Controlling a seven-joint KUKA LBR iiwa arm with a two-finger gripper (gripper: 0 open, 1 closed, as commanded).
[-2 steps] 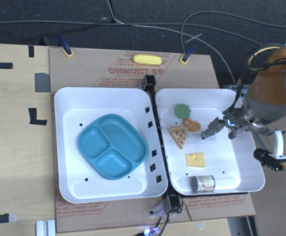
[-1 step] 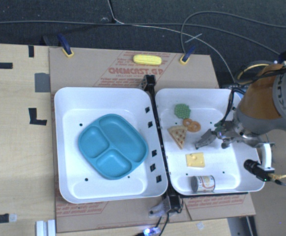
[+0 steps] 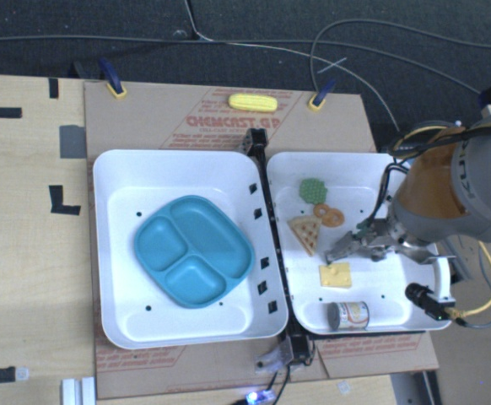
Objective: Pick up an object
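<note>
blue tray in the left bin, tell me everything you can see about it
The blue tray is a light blue, smooth, plastic-looking dish with rounded corners and three sunken compartments split by raised ridges: one long section along its upper right side, two smaller ones at left and bottom. It lies flat, right side up, turned at an angle to the walls of the left bin, roughly in the middle of the floor. It holds nothing and touches just the bin floor.

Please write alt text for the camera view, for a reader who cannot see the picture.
A grey robot arm's claw hovers low in the right white bin, among a flat yellow cheese-like square, a tan waffle-like wedge, a green leafy piece, a small brown pretzel-like ring and a small tin can. The left white bin holds a blue divided plastic plate.
</note>
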